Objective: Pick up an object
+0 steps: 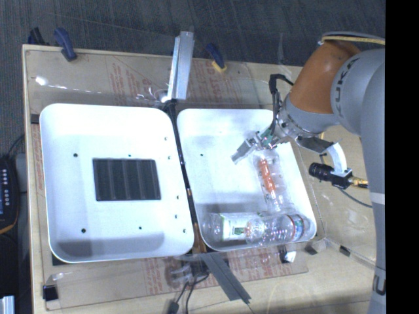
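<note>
The gripper (256, 144) hangs over the right bin's (216, 126) far edge, maybe open, nothing picked up yet, bottles (270, 178) waiting.

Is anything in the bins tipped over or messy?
Yes. Two clear plastic bottles lie on their sides in the right bin: one with an orange inside below the gripper, one with a green label along the near wall. Nothing looks spilled.

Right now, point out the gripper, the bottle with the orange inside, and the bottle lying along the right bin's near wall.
gripper (256, 144): camera view, between its fingertips.
orange-filled bottle (268, 177): camera view, mid-body.
lying bottle (237, 228): camera view, its label.
</note>
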Controlling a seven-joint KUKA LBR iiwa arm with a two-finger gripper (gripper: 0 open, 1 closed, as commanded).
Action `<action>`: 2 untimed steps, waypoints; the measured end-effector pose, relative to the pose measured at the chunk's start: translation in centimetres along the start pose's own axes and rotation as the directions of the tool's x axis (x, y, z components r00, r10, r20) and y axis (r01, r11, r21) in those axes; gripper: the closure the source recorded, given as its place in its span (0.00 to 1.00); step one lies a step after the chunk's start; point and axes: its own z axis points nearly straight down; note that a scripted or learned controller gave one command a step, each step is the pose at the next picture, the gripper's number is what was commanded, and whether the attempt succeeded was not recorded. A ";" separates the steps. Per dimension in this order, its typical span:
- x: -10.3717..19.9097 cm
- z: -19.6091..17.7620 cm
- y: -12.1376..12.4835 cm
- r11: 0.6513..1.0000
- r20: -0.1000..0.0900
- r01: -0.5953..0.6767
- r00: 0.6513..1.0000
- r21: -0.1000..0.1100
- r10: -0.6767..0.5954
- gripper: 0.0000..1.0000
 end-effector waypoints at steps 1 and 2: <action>0.7 -0.6 -1.6 1.000 -0.001 -0.001 1.000 0.002 0.001 0.00; 0.9 -0.4 -1.8 0.999 -0.003 0.046 0.999 0.002 -0.046 0.00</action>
